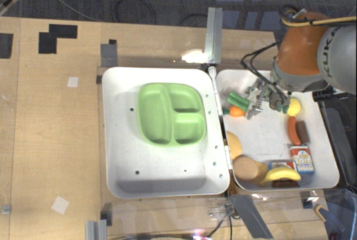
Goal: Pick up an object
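Claw [262,100] low over right bin [326,174], beside green and orange carrot [239,105]; too blurry to tell its grip. Yellow lemon [294,106] close by. Green tray [170,113] in left bin [120,138].

text: none legible | small carton [302,158]: print too blurred

Grey arm [329,54] reaches in from right, wrist lowered, gripper [262,100] pointing left.
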You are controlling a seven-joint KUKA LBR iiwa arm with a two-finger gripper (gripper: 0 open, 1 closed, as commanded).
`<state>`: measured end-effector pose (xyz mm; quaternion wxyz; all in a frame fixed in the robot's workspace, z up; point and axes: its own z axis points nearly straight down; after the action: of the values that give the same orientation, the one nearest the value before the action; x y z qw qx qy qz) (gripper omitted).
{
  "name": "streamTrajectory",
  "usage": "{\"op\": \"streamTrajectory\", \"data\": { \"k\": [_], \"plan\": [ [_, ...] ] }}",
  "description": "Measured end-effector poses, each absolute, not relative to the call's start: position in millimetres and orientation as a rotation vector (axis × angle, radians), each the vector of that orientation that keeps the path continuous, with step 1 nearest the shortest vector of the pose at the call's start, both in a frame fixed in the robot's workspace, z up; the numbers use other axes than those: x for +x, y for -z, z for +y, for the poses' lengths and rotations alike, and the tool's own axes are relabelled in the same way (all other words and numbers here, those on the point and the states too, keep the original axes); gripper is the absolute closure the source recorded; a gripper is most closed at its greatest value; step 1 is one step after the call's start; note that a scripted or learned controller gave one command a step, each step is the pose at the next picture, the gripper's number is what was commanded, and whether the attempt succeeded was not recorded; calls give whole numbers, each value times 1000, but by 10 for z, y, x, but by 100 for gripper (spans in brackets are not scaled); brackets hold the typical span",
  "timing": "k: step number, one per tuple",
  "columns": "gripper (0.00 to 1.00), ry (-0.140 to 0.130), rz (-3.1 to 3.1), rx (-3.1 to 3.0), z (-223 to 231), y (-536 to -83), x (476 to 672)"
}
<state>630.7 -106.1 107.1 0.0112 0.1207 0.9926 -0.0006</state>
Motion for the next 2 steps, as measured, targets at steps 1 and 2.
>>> {"op": "streamTrajectory", "data": {
  "k": [1, 2],
  "plan": [
    [100, 8, 3117, -260, -1792, -1705, 6169],
    [100, -3, 3118, -214, -834, -2185, 6727]
  ]
}}
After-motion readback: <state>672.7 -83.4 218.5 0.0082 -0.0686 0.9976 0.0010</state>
